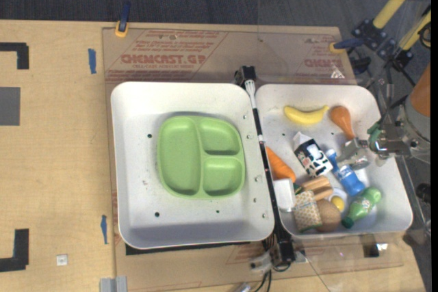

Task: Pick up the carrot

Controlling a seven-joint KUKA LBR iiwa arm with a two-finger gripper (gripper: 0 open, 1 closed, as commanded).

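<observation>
Two shallow white plastic bins with rounded corners were noted side by side on the wooden desk. The left bin held a smooth green divided plate with three compartments. The carrot, a tapered orange cone, was seen at the 9 o'clock edge of the right bin, against the dividing wall. A curved yellow banana lay at 12 o'clock, a glossy green bottle at 5 o'clock. The metallic end effector was recorded at 3 o'clock; whether it was wide or narrow could not be told.
</observation>
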